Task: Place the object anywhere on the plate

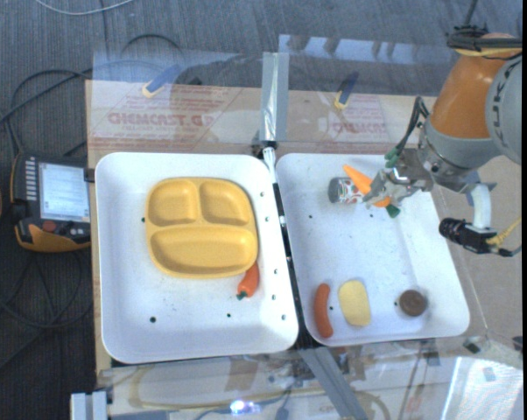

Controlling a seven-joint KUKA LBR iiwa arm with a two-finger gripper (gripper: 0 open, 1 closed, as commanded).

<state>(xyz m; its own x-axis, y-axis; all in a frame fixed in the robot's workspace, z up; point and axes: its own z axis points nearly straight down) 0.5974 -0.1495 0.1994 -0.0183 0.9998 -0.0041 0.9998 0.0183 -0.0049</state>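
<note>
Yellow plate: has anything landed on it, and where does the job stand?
Done: nothing lies on the yellow plate; an orange chili rests beside its lower right corner, on the left bin's floor. In hand: the end effector is low in the right bin over the carrot piece; a grasp isn't evident. Left: grasp, carry, place.

The grey arm (500,103) reaches in from the right, its orange band (463,94) sitting directly above the wrist (452,157). Below and to the left of that wrist, the two-finger gripper (379,191) points down and leftward at a slant. The fingers are too small and cluttered in the frame to judge their spread.
</note>
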